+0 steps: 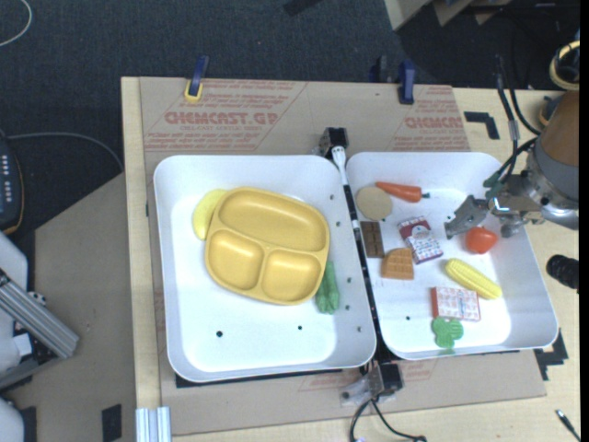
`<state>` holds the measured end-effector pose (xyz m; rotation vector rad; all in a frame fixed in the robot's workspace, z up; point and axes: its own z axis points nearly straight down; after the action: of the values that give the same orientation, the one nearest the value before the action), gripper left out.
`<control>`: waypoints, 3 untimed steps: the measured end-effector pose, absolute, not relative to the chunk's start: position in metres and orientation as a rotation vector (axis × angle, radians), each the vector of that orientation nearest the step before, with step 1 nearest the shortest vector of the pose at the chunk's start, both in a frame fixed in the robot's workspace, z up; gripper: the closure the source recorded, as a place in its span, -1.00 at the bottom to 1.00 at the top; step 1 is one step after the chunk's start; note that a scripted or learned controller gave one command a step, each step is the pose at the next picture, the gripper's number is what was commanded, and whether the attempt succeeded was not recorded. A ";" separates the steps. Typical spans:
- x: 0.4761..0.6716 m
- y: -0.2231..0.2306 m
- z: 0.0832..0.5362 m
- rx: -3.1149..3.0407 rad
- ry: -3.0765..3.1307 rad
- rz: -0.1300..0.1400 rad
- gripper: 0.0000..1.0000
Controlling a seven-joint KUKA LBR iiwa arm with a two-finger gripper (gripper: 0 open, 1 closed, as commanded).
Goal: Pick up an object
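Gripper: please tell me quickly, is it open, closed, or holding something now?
Gripper: over the right bin, just above the red tomato; whether it is open or closed cannot be told, and nothing is seen held.

My arm (560, 159) comes in as a thick rounded grey cylinder, with an orange-brown band above the wrist and a paler metallic ring where the wrist narrows. From that ring my gripper (485, 217) is a cluster of grey and silver metal parts with dark angular linkages, much thinner and more angular than the smooth arm behind it. Black cables (512, 109) loop along my upper side, running down toward the wrist, and I can make out no printed markings on me.
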<state>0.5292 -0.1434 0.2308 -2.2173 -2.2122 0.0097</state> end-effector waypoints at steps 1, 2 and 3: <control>0.532 -0.143 0.236 -2.221 -2.222 0.000 -1.00; 0.528 -0.150 0.190 -2.219 -2.216 0.005 -1.00; 0.524 -0.148 0.126 -2.217 -2.216 0.005 -1.00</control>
<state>0.5243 -0.1484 0.1264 -2.2172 -2.2159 0.0049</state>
